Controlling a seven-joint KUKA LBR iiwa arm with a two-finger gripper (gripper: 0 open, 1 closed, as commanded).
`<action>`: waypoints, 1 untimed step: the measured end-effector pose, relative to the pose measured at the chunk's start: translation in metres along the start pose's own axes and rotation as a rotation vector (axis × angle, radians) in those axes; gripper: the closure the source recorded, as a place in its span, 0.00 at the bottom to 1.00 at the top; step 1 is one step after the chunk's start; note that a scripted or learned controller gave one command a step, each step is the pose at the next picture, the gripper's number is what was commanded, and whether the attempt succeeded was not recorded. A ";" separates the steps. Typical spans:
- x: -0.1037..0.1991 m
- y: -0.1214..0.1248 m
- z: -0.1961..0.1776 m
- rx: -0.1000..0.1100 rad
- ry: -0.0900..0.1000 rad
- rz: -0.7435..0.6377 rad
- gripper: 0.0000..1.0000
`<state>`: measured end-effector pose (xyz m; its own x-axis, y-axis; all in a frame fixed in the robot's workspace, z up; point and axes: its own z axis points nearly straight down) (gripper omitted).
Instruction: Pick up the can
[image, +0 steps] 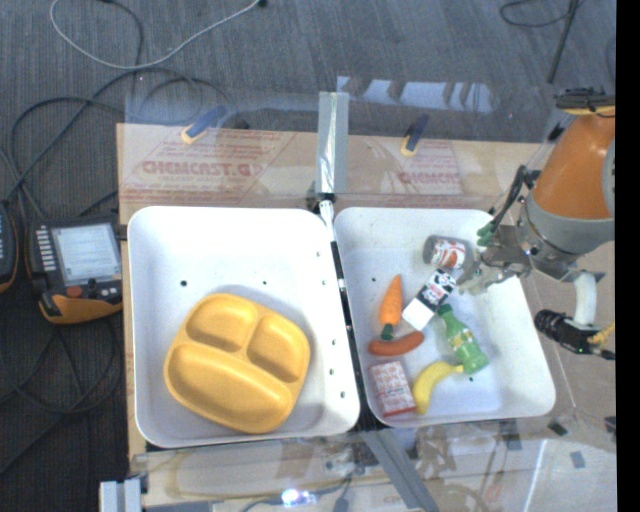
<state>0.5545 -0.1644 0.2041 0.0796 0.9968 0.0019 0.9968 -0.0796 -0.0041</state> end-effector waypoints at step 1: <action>0.000 0.000 0.000 0.000 0.000 0.000 0.00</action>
<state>0.5544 -0.1644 0.2040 0.0797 0.9968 0.0021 0.9968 -0.0797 -0.0045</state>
